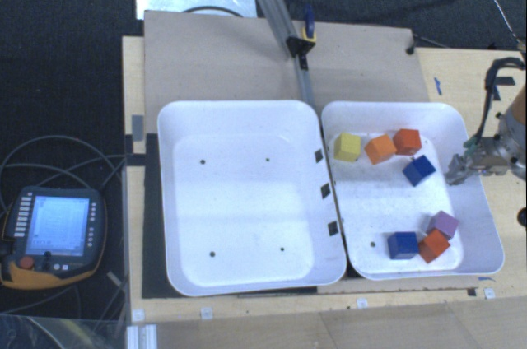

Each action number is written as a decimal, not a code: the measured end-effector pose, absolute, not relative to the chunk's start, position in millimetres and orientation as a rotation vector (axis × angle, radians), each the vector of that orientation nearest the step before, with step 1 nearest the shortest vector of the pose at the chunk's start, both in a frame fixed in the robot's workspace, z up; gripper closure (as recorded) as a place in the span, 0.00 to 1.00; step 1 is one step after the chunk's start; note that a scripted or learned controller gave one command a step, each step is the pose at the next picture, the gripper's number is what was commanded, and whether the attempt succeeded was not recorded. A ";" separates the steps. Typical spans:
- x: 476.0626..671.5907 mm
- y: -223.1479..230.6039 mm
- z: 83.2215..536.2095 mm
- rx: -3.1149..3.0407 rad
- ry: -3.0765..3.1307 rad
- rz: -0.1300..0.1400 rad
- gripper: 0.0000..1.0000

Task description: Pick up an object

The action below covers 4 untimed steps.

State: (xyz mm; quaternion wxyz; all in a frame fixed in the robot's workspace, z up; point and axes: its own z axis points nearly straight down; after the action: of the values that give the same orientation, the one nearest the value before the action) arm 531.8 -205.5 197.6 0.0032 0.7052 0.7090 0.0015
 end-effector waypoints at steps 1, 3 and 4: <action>533.0 -205.7 212.3 2.213 2.224 0.003 1.00; 559.4 -102.6 213.1 2.209 2.234 0.005 1.00; 564.8 -58.9 213.9 2.210 2.232 0.005 1.00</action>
State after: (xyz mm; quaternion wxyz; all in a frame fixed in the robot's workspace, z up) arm 564.8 -58.9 213.9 0.0004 0.7035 0.7107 0.0014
